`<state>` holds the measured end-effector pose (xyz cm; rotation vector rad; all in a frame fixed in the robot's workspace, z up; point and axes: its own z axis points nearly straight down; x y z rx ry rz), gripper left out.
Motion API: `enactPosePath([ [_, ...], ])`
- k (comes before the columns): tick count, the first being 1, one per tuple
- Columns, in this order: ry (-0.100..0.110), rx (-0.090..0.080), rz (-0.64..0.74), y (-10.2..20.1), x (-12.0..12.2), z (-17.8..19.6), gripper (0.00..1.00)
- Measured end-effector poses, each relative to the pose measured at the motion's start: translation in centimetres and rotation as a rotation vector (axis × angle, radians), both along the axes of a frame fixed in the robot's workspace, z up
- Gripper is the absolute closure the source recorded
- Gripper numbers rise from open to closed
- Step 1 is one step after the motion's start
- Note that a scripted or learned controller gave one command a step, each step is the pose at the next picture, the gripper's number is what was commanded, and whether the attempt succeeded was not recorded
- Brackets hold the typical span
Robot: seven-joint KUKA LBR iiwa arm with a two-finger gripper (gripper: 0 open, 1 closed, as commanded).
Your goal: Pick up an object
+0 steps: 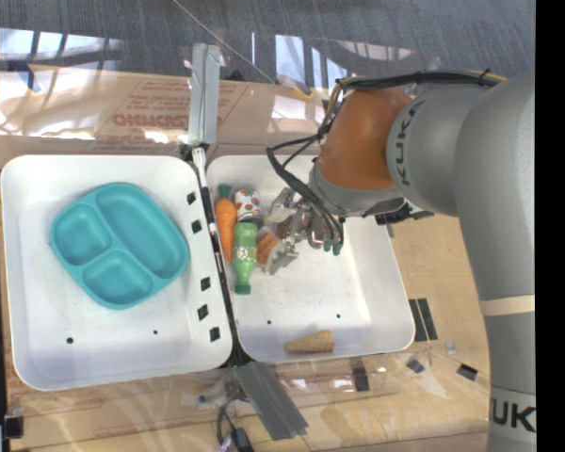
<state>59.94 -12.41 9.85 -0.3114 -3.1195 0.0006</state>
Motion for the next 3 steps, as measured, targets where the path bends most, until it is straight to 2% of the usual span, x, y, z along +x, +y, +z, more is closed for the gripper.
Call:
enactPosePath([
  [1,-0.010,-0.002,0.008,0.1,0.4,1.5,1.00],
  [2,-0.013,-0.001,-0.348,4.2,1.2,9.7,1.00],
  [3,-0.012,-0.002,-0.189,2.7,1.2,14.7,1.00],
])
